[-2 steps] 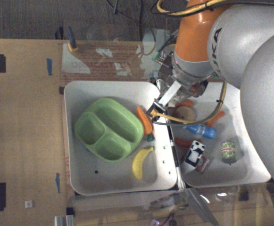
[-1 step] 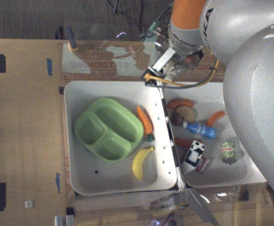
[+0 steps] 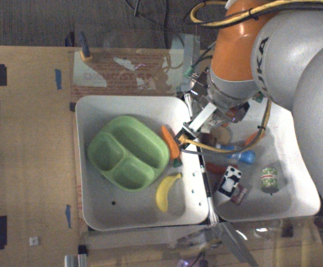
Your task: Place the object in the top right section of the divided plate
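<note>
Two white bins (image 3: 94,204) share the bench; my gripper (image 3: 190,128) hangs near the carrot (image 3: 170,139), grip unclear, plate (image 3: 129,152) not yet filled.

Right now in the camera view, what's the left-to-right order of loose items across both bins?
Green divided plastic plate → yellow banana → black-and-white cow toy → small green-and-white cup. Items bunched under the arm left out.
</note>
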Robot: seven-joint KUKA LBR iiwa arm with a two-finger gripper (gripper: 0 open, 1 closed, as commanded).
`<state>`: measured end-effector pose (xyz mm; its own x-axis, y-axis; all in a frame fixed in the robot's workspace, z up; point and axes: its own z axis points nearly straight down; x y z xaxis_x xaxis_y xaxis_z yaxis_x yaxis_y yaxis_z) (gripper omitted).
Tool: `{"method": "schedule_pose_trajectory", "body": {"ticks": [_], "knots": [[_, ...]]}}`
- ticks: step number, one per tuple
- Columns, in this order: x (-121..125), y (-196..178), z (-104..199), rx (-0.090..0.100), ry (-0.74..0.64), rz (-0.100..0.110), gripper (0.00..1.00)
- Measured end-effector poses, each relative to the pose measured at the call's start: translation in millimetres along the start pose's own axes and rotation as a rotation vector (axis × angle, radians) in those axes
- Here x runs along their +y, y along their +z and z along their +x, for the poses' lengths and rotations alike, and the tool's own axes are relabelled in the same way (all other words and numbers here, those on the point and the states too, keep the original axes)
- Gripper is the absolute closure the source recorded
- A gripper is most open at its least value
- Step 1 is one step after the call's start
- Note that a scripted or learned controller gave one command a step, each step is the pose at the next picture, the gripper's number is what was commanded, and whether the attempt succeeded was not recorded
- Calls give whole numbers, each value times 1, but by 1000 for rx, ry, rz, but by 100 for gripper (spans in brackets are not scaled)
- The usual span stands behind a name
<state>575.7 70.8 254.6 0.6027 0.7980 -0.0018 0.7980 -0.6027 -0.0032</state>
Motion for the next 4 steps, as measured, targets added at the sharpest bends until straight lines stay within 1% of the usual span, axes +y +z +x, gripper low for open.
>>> {"method": "schedule_pose_trajectory", "body": {"ticks": [1,2,3,4], "knots": [[-58,109,-9,-1,303,2,100],[12,56,-16,3,624,-2,100],[12,56,-16,2,624,-2,0],[-9,74,32,3,727,-2,0]]}}
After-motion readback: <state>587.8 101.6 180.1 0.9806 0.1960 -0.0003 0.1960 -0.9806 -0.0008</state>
